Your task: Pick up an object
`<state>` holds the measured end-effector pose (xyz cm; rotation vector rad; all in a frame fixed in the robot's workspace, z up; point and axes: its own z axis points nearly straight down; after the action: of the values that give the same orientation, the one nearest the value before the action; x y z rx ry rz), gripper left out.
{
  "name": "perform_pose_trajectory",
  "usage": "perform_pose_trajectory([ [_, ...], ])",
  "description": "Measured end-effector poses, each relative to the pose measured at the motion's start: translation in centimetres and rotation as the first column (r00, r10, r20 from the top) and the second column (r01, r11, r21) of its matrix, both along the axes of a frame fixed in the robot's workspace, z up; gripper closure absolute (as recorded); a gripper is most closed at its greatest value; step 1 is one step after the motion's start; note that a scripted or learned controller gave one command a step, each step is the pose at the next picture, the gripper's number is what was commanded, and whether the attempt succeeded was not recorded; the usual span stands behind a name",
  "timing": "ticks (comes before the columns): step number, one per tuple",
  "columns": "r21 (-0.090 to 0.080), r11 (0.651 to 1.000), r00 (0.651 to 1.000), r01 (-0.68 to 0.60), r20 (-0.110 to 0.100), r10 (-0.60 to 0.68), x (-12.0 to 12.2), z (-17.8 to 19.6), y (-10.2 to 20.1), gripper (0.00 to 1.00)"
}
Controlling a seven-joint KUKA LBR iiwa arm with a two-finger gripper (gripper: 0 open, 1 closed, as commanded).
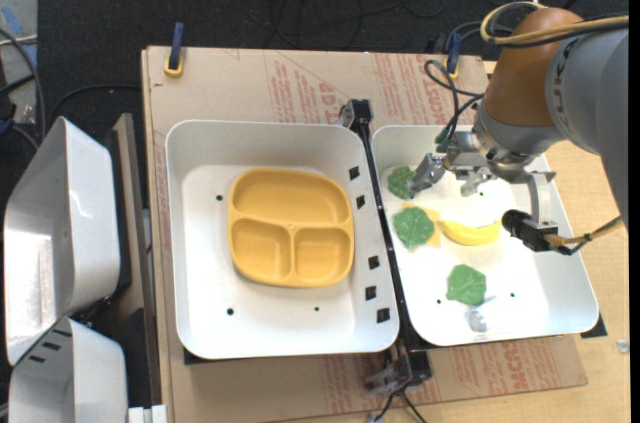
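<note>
My gripper (450, 176) hangs over the back of the right bin (560, 296), open, with bare white bin floor showing between its fingers. A small green piece (400, 181) lies just left of it, close to the left fingertip (428, 171). Nearer the front lie a leafy green toy (413, 227) and a yellow banana (470, 232), almost touching each other. Another green toy (466, 284) and a small grey item (477, 319) sit nearer the front wall.
The left bin (190, 211) holds a yellow divided plate (292, 226). A black divider (378, 211) with clips runs between the bins. A cable with a black plug (530, 231) hangs over the right bin. White tubs (55, 221) stand at the far left.
</note>
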<state>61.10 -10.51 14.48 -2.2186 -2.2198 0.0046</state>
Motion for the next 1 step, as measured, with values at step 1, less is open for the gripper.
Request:
perform_pose_trajectory([
  [1,0.000,1.000,1.000,0.002,-0.001,-0.002,-0.13,-5.39,0.08,0.00],
])
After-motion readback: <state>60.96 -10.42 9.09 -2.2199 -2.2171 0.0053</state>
